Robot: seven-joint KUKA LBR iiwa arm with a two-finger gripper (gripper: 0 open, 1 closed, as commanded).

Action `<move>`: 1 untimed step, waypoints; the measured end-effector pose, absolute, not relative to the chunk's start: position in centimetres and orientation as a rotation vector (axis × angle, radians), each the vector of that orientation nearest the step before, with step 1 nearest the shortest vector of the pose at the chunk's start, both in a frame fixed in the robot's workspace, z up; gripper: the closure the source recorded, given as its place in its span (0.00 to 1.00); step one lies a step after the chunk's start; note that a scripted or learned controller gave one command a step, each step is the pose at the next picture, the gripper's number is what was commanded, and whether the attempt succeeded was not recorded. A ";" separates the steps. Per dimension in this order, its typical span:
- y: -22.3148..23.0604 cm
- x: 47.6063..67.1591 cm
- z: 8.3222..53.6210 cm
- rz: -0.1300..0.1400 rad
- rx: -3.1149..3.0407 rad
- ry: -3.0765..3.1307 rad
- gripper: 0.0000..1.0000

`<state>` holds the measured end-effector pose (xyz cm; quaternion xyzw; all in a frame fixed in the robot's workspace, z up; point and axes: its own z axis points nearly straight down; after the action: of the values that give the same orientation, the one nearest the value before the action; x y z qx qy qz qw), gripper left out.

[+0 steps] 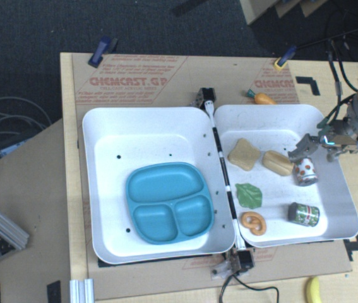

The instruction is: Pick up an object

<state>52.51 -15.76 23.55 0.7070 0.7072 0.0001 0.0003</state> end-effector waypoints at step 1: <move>-22.5 48.4 14.4 -0.005 2.226 2.219 0.00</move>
<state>48.44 -22.50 14.45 0.7082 0.7060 -0.0015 -0.0010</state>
